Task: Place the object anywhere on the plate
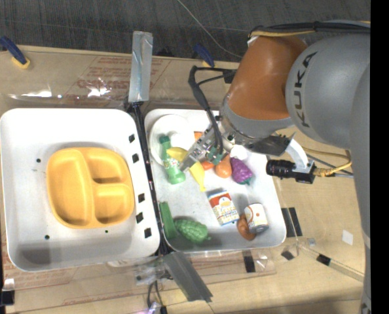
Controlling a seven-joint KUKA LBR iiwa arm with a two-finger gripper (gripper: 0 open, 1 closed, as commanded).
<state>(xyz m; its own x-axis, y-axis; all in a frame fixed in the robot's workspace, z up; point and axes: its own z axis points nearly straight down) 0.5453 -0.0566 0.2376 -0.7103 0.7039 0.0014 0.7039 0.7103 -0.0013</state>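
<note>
A yellow plate (90,186) with three compartments lies in the left bin (24,136). My gripper (203,152) hangs low over the upper middle of the right bin (273,205), among a cluster of toy foods. Right beside it are a yellow banana-like piece (179,154), a green bottle (172,169), a yellow wedge (199,175), an orange piece (222,169) and purple grapes (241,170). The arm's wrist covers the fingers, and I cannot make out anything held between them.
Lower in the right bin lie a small red-and-white carton (224,208), a can (255,218), a bumpy green vegetable (189,229) and a green strip (166,218) at the left wall. A black divider (142,169) separates the bins. Cables run near the arm.
</note>
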